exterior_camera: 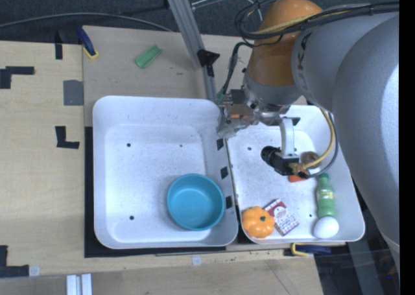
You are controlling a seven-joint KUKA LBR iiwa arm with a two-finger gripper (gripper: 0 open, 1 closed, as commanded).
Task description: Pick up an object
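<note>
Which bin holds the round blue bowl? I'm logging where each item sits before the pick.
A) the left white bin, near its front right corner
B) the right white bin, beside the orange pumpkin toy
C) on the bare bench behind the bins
A: the round blue bowl rests inside the left white bin, near its front right corner, while the small orange pumpkin toy lies in the right white bin.

Matt speckled white plastic bins (155,109); glossy round blue plastic bowl (194,201); smooth orange plastic pumpkin (258,222); pale wooden bench (39,177).
</note>
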